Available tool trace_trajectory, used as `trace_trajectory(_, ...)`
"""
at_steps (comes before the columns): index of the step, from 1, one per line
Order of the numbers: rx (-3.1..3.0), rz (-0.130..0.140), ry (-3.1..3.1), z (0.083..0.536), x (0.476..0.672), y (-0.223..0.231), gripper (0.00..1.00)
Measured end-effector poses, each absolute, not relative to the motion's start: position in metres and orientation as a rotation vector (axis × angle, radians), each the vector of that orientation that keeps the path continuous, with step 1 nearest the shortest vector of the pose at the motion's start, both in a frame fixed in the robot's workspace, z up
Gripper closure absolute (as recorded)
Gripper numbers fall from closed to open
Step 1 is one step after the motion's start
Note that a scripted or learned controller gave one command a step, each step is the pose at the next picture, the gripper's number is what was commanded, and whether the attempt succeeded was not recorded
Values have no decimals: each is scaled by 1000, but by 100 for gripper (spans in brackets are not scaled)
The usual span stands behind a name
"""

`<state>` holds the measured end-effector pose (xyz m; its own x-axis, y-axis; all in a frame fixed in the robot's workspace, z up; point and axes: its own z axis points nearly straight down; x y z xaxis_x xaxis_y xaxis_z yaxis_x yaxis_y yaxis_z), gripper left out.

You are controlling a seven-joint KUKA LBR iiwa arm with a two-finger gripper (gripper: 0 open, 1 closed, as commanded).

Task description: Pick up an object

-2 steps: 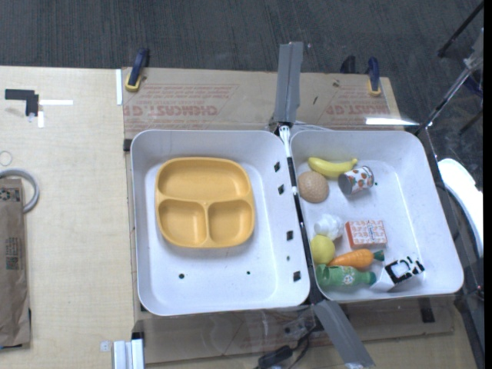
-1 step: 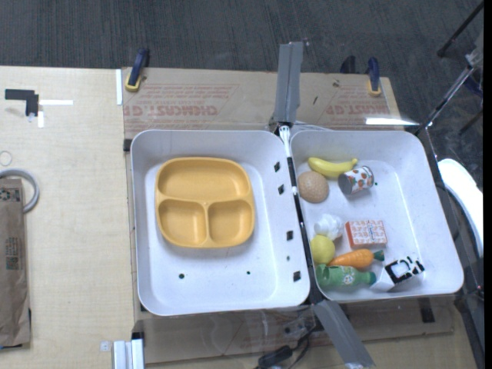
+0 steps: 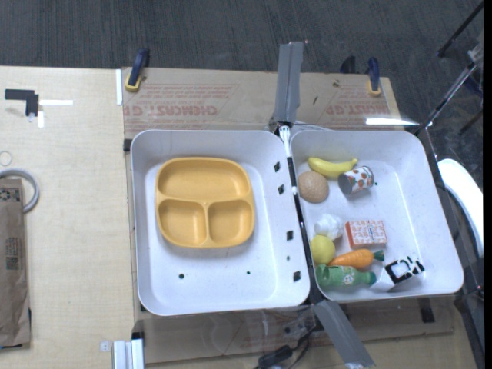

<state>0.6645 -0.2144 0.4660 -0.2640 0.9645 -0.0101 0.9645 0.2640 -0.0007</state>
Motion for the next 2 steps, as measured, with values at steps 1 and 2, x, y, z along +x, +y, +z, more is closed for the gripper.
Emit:
trace_trajectory(1, 1896, -13, 2493, 474, 666, -213, 100)
trace_trajectory(2, 1891, -17, 2495, 482, 668, -212, 100)
